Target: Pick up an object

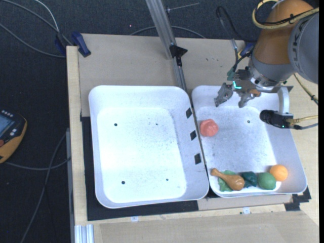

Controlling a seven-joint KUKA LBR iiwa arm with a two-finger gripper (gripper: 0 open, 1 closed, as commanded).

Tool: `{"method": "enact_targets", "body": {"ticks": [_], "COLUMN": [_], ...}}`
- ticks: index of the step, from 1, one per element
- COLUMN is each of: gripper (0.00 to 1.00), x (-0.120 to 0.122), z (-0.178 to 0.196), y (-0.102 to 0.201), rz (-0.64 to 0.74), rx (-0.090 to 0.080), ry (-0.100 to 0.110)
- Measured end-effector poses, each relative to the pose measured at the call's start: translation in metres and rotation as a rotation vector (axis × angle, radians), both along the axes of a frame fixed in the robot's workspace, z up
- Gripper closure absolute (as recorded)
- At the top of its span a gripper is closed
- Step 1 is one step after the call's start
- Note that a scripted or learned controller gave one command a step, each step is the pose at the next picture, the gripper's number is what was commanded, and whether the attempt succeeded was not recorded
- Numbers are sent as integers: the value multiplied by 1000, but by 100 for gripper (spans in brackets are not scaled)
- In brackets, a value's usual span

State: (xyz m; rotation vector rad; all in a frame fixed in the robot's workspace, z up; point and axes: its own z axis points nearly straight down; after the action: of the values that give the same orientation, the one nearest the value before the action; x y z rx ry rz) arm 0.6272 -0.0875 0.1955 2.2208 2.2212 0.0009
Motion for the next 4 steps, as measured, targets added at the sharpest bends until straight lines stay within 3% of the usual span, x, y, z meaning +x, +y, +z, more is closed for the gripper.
{"method": "enact_targets", "body": {"ticks": [1, 3, 4], "gripper": [0, 0, 0], "x": [0, 8, 8], "z": [0, -103, -108], "y": [0, -1, -1], "rz": [0, 0, 0], "rx": [0, 0, 0], "ry": [0, 6, 1]}}
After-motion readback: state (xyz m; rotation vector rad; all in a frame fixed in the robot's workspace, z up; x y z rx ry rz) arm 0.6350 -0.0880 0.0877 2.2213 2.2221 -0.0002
